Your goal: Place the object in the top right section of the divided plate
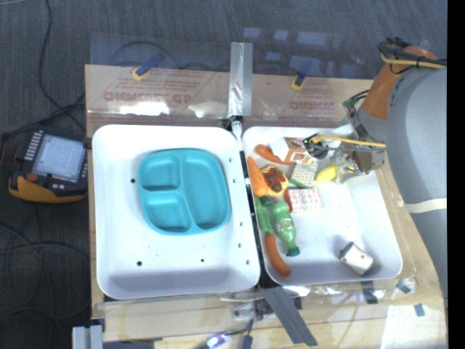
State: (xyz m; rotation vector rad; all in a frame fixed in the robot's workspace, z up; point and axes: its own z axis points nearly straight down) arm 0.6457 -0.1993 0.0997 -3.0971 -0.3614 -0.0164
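- My gripper (336, 158) sat at the far right end of the right bin (378, 224), low over a cluttered corner; the arm (425, 133) came in from the right with the orange band (381, 93) above the wrist.
- Finger state: could not tell. The fingertips were lost among dark metal parts and clutter, so neither the opening nor any hold could be read.
- A small yellow object (328, 172) lay right at the gripper, touching or just beside it; whether it sat between my fingers was not clear.
- Divided plate (183, 190): teal, three sections, flat in the middle of the left bin (116, 260), with nothing in its sections.
- Clutter along the right bin's left wall, far to near: an orange carrot-like piece (256, 178), a dark red-brown item (275, 180), a green bottle (280, 222) lying on its side, and a sausage-shaped orange piece (276, 257).
- A second sausage-like piece (265, 153) lay near the far wall, beside small printed packets.
- Packets: a red-and-white one (304, 200) and a pale checked one (304, 171); print too small to read.
- A white block with a dark end (356, 257) sat alone in the near right corner, well apart from the rest.
- Cardboard (167, 93) behind the bins bore red lettering, seen upside down and blurred; not legible.
- A handheld pendant (51, 166) with a lit screen lay on the floor left of the bench.
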